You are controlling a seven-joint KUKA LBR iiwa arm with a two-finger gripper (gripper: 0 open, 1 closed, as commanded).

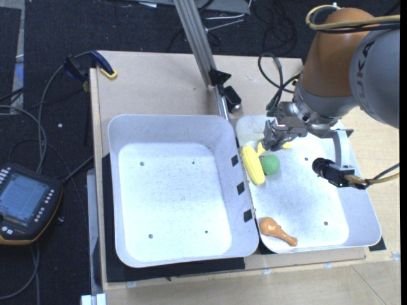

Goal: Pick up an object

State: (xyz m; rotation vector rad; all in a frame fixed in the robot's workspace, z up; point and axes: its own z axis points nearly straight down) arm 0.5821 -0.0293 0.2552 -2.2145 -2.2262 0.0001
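Hand (275, 138) hovers low in the right bin (331, 234), just above the green ball (271, 164) and corn (253, 164); its grip, can't tell.

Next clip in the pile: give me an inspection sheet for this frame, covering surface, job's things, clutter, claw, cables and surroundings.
Surface: wooden bench bearing two shallow white bins; left bin, right bin.
Job's things: yellow corn cob, green ball and orange pear-shaped toy, all in the right bin; cob and ball side by side near the bin's upper left.
Clutter: blue and yellow clamp at the bench's far left corner.
Claw: claw low over the cob and ball; finger state cannot be told.
Cables: black cables running to the wrist; more on the floor, left.
Surroundings: handheld pendant on dark floor; slanted metal rail.
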